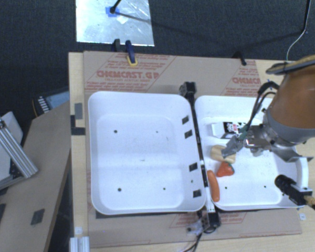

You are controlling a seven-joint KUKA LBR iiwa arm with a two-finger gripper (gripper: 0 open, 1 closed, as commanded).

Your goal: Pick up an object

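- A tan, rounded object (pixel 218 152) lies in the right bin (pixel 262 199), in its left half, close to the divide between the two bins.
- The gripper (pixel 230 149) sits right beside this tan object, its tip angled down and to the left, touching or nearly touching the object's right edge.
- Whether the jaws are spread or pressed together cannot be told from this view; nothing is visibly caught in them.
- Just below the tan object lies a small red object (pixel 225 169), and lower still an orange, elongated object (pixel 214 186) rests along the right bin's left wall, pointing toward the near edge.
- Above the gripper, a small black-and-white printed item (pixel 231 127) lies flat on the right bin's floor.
- The arm (pixel 299 106), with its orange band above the wrist, comes in from the right and covers much of the right bin's far right corner; cables run along it to the wrist.
- The left bin (pixel 142 151) sits against the right bin, joined by dark clips along the shared edge.
- Both bins rest on a brown printed board (pixel 147 70) over the bench.
- Beyond the board, a shiny metal sheet (pixel 114 13) lies on the dark floor.
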